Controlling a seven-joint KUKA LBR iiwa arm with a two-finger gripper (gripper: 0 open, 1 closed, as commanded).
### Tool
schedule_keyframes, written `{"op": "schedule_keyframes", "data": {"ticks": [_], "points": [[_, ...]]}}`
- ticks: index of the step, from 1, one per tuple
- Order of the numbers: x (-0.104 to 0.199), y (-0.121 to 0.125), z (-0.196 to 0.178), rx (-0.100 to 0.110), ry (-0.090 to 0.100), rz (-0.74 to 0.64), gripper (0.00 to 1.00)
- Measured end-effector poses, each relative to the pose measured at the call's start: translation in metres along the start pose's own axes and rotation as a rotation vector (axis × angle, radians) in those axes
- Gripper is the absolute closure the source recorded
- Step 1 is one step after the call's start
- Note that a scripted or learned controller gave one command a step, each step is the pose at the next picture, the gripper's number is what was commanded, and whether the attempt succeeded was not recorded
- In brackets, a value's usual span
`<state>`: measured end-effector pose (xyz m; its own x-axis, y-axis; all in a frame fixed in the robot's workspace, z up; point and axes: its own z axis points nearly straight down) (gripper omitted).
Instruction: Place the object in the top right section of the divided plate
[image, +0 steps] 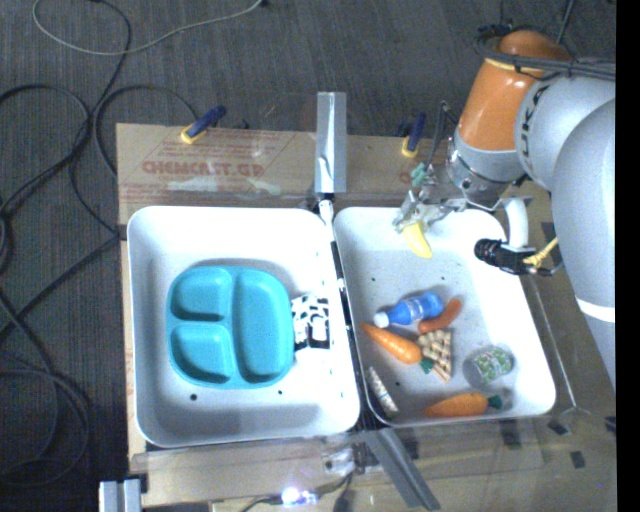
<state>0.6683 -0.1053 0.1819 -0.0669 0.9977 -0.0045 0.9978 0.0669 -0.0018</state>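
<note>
Gripping yellow object (418, 240) in tool (417, 226) | right bin (540, 350): carrots, bottle (411, 309) | divided plate (232, 324) left

Divided plate (232, 325): light blue. Bins (150, 400): white. Below the gripper (420, 212): blue bottle (410, 310) with white label, two orange carrots (394, 345). At its fingertips: yellow object (418, 240).

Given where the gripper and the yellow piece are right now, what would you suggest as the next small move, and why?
Probably carry the load left, towards the blue divided plate. The gripper hangs over the right bin's far edge with a yellow object apparently between its fingers, while the plate lies in the left bin, so the central divider has to be crossed first.
</note>
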Motion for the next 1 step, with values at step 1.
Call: {"op": "schedule_keyframes", "data": {"ticks": [1], "points": [[0.0374, -0.0652, -0.0012, 0.0, 0.004, -0.16, 1.0]]}}
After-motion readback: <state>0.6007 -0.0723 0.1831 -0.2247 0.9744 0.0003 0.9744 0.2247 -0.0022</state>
